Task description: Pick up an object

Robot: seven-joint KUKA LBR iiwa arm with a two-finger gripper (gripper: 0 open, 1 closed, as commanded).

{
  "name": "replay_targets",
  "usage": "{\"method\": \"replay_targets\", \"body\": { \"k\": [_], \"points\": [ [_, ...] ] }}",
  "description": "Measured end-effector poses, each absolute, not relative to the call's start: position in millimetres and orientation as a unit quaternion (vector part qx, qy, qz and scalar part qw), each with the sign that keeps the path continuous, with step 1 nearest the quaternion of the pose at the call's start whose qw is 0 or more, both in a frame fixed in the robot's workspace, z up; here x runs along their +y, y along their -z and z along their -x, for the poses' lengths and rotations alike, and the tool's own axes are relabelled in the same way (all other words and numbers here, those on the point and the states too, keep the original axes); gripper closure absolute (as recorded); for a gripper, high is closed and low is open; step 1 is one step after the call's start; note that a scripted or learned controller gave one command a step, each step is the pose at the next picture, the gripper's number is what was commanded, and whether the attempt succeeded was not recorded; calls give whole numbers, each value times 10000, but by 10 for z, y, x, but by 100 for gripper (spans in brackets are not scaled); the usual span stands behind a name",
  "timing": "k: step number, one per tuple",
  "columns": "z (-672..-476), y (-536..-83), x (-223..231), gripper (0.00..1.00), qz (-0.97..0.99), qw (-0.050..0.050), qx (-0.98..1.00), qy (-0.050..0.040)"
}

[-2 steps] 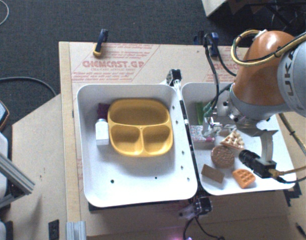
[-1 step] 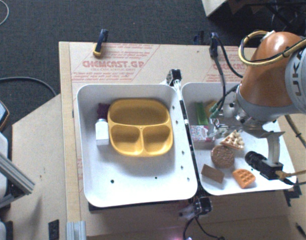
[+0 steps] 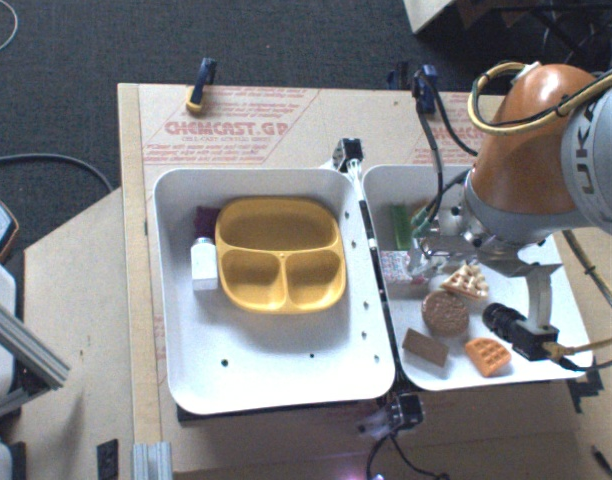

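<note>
The likeliest pick, I'd say, is the pale packet lying flat in the right bin, close to the wall it shares with the other bin. The gripper hangs just beside it, on the side away from that wall, so the packet lies a short way to the camera's left of it. The bulky wrist hides the tool's tip, and I cannot tell how wide it stands or whether it has hold of anything.

A green stick lies just behind the packet. A tan waffle piece and a round brown biscuit crowd the near side, with a brown block and an orange waffle further forward. The left bin holds a yellow divided plate and a white bottle, well apart.
</note>
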State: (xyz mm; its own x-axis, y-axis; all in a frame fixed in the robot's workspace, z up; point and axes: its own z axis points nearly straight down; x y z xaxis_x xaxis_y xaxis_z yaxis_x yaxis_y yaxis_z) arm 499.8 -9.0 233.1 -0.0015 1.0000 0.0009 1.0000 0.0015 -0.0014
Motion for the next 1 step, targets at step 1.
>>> {"method": "replay_targets", "body": {
  "k": [1],
  "points": [
    [-5043,-2326,-93,100,7067,-4,-7075,5]
  ]
}}
